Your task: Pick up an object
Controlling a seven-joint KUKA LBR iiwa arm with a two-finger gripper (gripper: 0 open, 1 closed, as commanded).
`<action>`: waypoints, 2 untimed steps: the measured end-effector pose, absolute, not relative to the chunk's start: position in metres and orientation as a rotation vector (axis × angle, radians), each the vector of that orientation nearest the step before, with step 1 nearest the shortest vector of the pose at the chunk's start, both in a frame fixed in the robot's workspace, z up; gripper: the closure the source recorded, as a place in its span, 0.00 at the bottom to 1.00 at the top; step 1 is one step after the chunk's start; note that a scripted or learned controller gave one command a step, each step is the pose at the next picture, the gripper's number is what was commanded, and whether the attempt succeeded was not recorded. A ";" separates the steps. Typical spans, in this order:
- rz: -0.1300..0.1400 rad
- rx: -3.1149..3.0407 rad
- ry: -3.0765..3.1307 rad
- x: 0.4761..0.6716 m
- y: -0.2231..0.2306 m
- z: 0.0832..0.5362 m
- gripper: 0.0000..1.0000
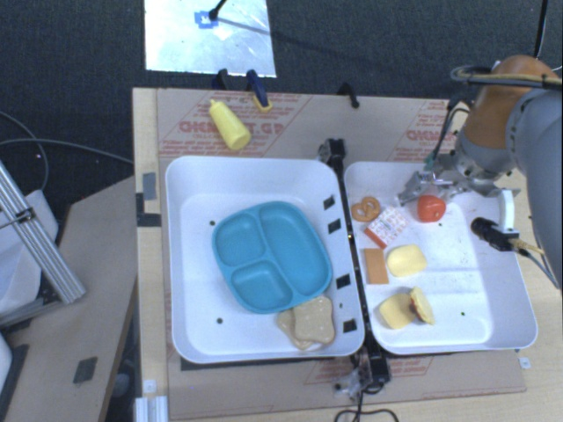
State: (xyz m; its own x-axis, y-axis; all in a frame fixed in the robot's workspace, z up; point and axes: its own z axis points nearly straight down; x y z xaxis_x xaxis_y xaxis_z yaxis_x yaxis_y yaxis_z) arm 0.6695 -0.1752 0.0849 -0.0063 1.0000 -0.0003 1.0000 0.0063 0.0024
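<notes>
In the upper right of the frame, the metal two-finger gripper (428, 190) hangs low over the right white bin (506, 319), directly above a small round red tomato-like toy (431, 208) that lies just below its tip. Whether the gripper is open or closed cannot be told. A brown pretzel-shaped toy (365, 207) lies to the tomato's left.

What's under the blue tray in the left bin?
A slice of bread pokes out from under the near edge of the blue tray, which lies on the left bin floor. How far the bread reaches underneath, and anything else beneath, is covered.
</notes>
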 end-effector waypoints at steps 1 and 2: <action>0.003 2.218 2.220 0.669 -0.208 0.086 0.00; 0.001 2.213 2.224 0.670 -0.206 0.086 0.00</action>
State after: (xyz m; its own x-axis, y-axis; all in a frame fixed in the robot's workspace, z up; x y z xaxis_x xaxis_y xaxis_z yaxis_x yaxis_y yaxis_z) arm 0.6696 -0.2062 0.0858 -0.0047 1.0000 -0.0022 1.0000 0.0047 0.0034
